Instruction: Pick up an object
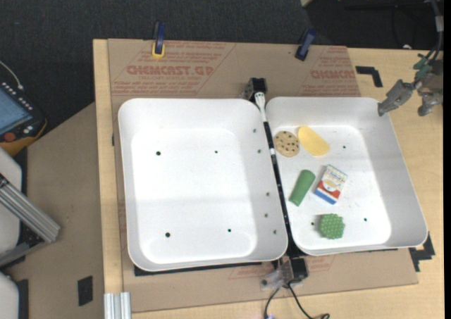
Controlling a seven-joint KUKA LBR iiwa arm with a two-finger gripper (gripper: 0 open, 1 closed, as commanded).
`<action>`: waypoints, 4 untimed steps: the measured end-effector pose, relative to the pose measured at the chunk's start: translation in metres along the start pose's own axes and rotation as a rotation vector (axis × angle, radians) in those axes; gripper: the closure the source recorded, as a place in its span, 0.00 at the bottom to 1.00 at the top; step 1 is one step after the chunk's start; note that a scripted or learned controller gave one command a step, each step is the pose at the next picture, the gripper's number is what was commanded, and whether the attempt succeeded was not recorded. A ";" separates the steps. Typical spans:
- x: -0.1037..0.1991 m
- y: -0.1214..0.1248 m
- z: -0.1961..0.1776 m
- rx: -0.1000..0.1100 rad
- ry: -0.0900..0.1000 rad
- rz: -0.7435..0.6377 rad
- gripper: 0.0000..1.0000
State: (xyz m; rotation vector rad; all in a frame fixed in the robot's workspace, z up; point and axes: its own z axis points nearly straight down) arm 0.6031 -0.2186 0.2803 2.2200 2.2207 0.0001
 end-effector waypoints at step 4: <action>0.112 -0.100 0.196 0.003 0.007 -0.011 0.00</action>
